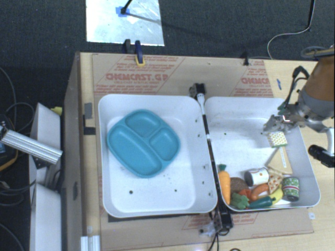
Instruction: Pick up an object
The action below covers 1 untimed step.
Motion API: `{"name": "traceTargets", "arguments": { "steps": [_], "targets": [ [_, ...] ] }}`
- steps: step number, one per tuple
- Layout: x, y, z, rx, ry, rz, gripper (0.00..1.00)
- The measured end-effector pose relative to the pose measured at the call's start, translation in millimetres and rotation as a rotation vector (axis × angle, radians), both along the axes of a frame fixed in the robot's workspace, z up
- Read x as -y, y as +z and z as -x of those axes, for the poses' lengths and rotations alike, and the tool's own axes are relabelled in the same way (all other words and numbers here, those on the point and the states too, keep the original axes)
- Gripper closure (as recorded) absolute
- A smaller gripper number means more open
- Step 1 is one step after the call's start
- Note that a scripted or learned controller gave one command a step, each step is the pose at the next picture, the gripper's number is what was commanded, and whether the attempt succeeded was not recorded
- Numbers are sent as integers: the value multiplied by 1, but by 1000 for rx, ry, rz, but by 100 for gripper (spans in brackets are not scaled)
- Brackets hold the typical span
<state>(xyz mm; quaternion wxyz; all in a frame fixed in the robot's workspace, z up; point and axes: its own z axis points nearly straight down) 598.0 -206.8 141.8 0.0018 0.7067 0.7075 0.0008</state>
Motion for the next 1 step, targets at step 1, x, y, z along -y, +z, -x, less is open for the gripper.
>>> {"name": "traceTargets", "arguments": {
  "steps": [1],
  "targets": [
    [-5, 20, 12, -2, 0, -1, 100]
  ]
}}
